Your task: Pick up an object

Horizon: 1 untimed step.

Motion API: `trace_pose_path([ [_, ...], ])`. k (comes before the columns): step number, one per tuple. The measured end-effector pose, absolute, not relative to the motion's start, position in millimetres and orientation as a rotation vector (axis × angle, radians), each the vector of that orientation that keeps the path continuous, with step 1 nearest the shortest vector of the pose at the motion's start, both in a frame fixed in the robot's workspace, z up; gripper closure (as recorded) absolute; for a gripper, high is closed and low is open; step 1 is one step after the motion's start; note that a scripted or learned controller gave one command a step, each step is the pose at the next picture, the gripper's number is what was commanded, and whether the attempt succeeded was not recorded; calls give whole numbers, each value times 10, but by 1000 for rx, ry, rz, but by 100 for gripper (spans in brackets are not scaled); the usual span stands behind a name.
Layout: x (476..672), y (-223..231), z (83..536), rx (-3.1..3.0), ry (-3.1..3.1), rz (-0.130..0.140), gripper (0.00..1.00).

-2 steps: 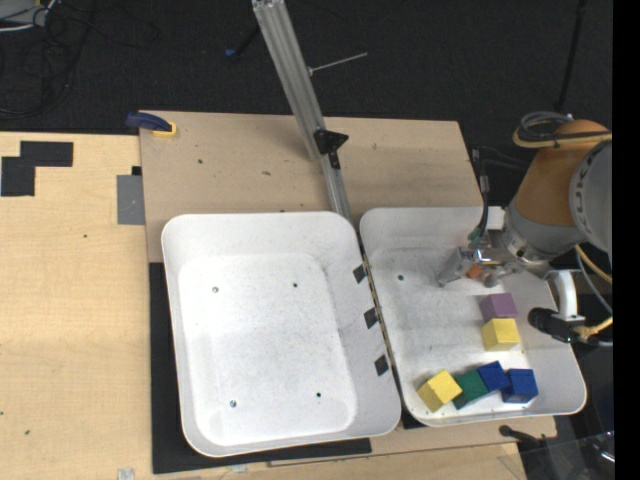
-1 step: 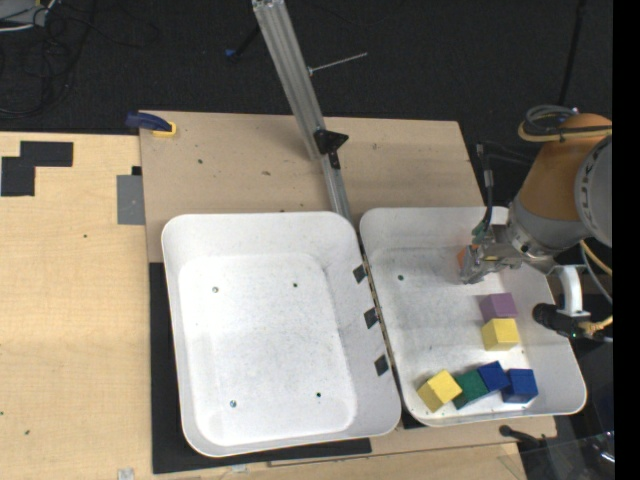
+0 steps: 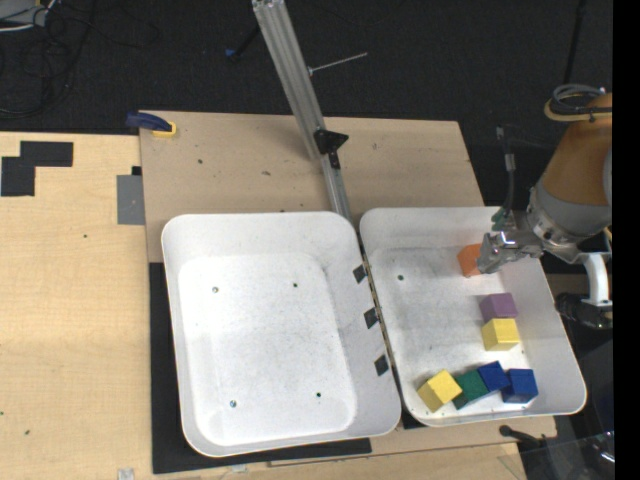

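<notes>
From my station I see the arm [image 3: 572, 183] reaching in at the right edge of the frame, its gripper [image 3: 492, 255] low over the upper right part of the right bin [image 3: 420, 308]. An orange block [image 3: 468, 260] sits right at the gripper's tip, touching or nearly so; I cannot tell whether the fingers are spread or closed, nor whether the block lies between them.

Further down the same bin, in the lower right of the frame, I see a purple block [image 3: 498, 305] with a yellow block [image 3: 500, 333] just below it. Along the bin's bottom edge lies a cluster: another yellow block [image 3: 438, 390], a green block [image 3: 469, 386], and two blue blocks [image 3: 492, 375] [image 3: 520, 384], packed close together.

The left bin [image 3: 190, 258] fills the centre of the frame beside it, on the wooden surface [image 3: 240, 163]. A metal rail [image 3: 295, 78] slants up from between the bins towards the top of the frame.
</notes>
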State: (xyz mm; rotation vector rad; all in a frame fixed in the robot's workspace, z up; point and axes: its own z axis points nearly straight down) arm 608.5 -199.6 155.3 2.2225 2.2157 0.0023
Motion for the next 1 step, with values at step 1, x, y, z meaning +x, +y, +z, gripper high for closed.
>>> trace_pose_path([
  [1, 6149, -2084, 2135, 2218, 2219, 3, 100],
])
